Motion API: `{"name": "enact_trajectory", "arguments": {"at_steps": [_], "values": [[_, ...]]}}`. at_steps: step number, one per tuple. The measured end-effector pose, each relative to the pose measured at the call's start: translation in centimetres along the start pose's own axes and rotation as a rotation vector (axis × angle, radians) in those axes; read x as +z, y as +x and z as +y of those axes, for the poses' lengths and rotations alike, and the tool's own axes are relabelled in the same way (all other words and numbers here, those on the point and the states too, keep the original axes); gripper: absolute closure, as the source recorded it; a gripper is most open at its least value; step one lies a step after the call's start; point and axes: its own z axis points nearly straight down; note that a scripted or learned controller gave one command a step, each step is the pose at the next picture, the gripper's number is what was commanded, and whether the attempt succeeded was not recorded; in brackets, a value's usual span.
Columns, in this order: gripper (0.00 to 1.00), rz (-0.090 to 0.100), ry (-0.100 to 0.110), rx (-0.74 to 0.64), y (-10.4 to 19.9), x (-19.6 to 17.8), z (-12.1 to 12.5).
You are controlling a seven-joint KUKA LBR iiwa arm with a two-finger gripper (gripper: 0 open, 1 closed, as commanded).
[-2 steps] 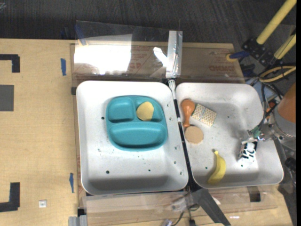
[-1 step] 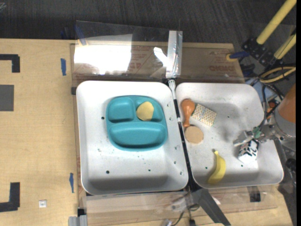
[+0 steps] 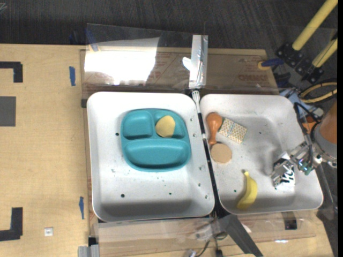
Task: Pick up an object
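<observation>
Pretty evenly lit from overhead, nothing dim. The worst glare is on the clear plastic sheet (image 3: 128,63) behind the bins, blown out to plain white. The white bins (image 3: 102,116) are bright with soft shadows along their inner walls. Focus is a bit soft overall, and the arm (image 3: 327,135) at the right edge looks blurry.

My workplace is a robotics lab: taped cardboard-topped bench (image 3: 43,143), two shallow white plastic bins (image 3: 99,143), yellow-padded rig legs (image 3: 316,17).
</observation>
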Motion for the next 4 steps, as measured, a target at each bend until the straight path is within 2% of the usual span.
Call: {"name": "enact_trajectory", "arguments": {"at_steps": [1, 2, 3, 4], "values": [[1.00, -0.012, -0.015, -0.004, -0.3, -1.5, 0.8], [1.00, 0.040, 0.020, 0.103, 3.2, -10.4, 1.3], [1.00, 0.044, 0.012, -0.326, 5.4, -14.7, 3.1], [1.00, 0.046, 0.002, -0.703, 5.6, -20.2, 4.9]]}}
